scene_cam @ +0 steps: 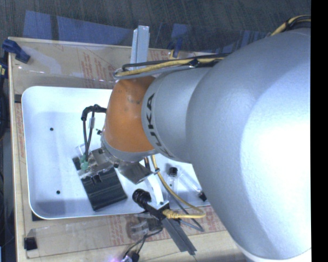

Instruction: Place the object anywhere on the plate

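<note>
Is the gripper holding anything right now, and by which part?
Cannot tell. The gripper hangs low over the left bin, and the arm hides whatever is under it.

A grey arm (251, 124) banded orange, a white bin (49, 146), a black claw (101, 187) — yellow cable (158, 64) above.

A wooden bench (71, 59) bears a shallow white bin (44, 124); the arm seemingly hides the rest.

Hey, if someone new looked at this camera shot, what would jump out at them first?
The huge grey arm fills the right half, its orange band bright at the centre. Beneath it the gripper, a dark block, hangs low over the white bin on the left, with yellow cables looping across the top.
</note>
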Available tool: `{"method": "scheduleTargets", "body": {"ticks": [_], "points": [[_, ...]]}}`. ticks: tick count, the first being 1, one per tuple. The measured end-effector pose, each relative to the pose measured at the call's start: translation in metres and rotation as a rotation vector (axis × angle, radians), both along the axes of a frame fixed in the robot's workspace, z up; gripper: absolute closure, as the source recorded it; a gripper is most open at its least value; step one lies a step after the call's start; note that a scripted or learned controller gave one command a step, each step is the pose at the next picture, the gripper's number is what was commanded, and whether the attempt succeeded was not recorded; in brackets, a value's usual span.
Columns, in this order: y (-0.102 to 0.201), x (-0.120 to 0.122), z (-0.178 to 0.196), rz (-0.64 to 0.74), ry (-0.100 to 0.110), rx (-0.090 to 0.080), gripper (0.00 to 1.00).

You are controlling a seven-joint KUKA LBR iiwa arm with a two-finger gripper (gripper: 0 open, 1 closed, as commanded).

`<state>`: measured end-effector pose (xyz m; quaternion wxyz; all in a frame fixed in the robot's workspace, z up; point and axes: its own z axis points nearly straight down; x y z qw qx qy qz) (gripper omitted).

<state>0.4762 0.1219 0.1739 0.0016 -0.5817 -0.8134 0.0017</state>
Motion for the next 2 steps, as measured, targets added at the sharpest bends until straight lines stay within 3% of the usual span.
{"method": "scheduleTargets", "body": {"ticks": [1,2], "points": [[0.066,0.016,-0.058,-0.472,0.003,-0.004,1.0],[-0.014,0.03,-0.016,-0.59,0.002,-0.001,1.0]]}}
